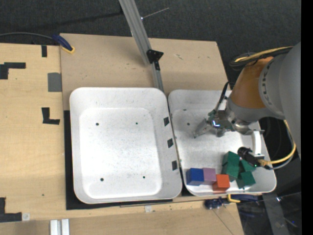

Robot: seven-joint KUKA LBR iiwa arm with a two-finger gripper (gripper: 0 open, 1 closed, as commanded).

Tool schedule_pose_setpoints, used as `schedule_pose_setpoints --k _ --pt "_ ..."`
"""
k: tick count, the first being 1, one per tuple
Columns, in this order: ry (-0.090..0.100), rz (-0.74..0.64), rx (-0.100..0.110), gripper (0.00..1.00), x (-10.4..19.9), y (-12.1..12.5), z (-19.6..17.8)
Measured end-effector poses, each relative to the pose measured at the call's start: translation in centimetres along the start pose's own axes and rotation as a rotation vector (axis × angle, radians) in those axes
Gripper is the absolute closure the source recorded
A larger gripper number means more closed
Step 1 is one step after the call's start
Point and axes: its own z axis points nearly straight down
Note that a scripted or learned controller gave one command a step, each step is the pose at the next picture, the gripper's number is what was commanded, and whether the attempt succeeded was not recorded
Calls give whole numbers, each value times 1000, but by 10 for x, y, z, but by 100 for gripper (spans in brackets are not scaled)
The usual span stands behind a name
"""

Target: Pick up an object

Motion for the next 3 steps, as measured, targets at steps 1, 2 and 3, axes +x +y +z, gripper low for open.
schedule_pose_setpoints --k 1,2,3 --pt "1 -1 -4 100 1 1 -13" --pt "-2 1 -11 100 -7 -4 -67" --pt "-1 -1 -12 100 -7 6 -116"
